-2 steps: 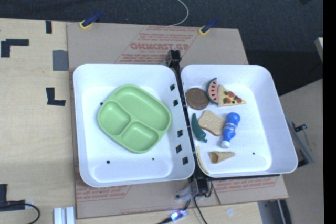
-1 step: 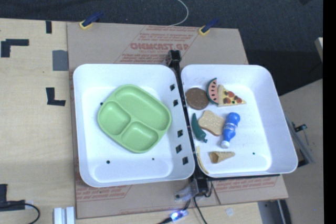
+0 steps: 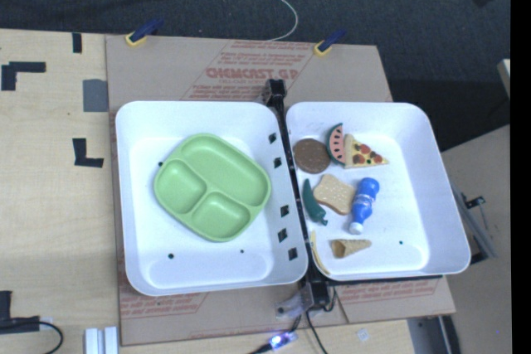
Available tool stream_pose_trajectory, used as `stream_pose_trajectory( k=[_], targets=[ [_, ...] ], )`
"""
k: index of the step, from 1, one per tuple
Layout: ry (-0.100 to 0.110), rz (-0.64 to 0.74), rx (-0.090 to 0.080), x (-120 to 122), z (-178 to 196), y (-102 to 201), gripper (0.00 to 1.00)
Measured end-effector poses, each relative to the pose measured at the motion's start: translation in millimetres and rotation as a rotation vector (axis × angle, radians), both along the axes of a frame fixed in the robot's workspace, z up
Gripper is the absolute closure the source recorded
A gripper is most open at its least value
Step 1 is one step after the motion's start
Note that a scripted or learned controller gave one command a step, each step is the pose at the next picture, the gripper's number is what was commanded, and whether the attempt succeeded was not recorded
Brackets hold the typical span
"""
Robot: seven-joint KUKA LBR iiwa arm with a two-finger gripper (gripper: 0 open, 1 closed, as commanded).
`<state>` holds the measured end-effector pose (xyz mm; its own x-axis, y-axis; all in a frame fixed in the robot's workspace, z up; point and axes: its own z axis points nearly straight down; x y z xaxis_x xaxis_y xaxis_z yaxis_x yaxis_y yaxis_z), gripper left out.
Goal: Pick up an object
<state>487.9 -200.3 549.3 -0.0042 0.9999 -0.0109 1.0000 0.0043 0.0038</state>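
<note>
In the right bin (image 3: pixel 415 137), a tan wedge (image 3: pixel 350 246) lies just nearer than the blue bottle (image 3: pixel 362 203). A bread slice (image 3: pixel 334 192) touches the bottle's left, with a green pod (image 3: pixel 313 201) beyond it. Farther than the bottle lie a brown disc (image 3: pixel 311 155), a watermelon slice (image 3: pixel 335 143) and a pizza slice (image 3: pixel 363 152). A green plate (image 3: pixel 212 186) sits well left of the bottle. I cannot tell the pincer's state.

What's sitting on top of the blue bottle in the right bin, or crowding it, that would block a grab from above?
Nothing lies on top of the blue bottle. It is crowded on one side, though: the slice of toast sits right against it on the view's left. The cone-shaped piece lies just below it, apart.
</note>
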Motion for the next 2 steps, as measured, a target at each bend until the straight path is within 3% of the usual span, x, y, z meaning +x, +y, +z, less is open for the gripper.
stream_pose_trajectory(
  k=[2],
  targets=[
    [-0.002, 0.002, -0.003, 1, 21, 1, 1.0]
  ],
)
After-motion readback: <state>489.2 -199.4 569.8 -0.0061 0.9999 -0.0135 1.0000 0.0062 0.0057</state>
